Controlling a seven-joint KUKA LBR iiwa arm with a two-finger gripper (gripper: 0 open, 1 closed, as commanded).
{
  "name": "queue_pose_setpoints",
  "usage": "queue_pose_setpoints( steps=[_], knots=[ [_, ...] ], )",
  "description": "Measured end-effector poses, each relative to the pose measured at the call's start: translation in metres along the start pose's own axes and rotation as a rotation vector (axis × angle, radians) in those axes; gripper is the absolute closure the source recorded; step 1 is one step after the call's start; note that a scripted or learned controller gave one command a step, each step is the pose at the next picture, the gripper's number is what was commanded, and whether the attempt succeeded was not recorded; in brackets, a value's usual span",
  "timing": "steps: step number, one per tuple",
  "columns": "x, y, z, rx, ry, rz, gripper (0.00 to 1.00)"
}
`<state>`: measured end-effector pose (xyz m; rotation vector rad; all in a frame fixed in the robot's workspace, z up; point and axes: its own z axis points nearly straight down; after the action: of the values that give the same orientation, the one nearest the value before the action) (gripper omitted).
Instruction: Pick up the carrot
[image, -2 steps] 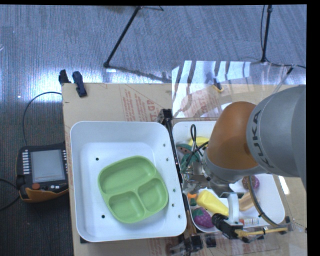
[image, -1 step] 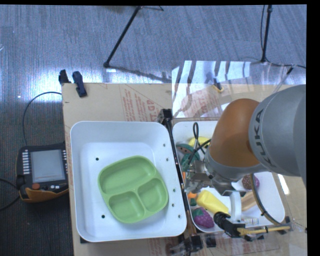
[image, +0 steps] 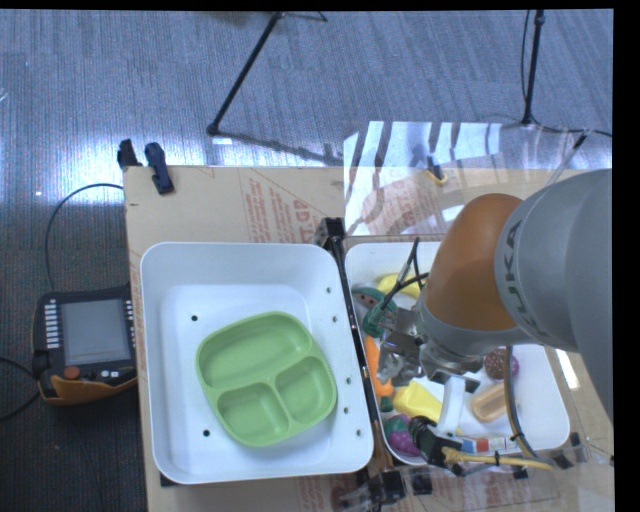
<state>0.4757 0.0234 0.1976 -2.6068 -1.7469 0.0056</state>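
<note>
Left bin (image: 160, 300) carries a green divided plate (image: 266, 378) in its middle. Across the shared wall from that plate, the right bin (image: 556, 420) is crowded: the carrot (image: 372, 356) lies hard against the wall, with a yellow block (image: 418, 400) and a purple piece (image: 398, 434) beside it. The gripper (image: 392, 348) is low over the carrot; its opening I cannot tell.

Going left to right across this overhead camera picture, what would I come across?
Handheld control pendant → left white bin holding a green divided plate → carrot → robot arm over the right bin.
</note>
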Motion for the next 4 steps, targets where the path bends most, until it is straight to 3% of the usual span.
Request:
queue_pose_setpoints(
  steps=[1, 2, 3, 4],
  knots=[
    [0.078, -0.032, 0.013, 0.005, -0.002, 0.104, 1.00],
    [0.066, -0.027, 0.012, 0.001, -0.002, 0.410, 1.00],
    [-0.001, 0.023, -0.036, 0.000, 0.000, 0.690, 1.00],
    [0.043, -0.020, 0.013, 0.007, -0.005, 0.851, 1.00]
  ],
)
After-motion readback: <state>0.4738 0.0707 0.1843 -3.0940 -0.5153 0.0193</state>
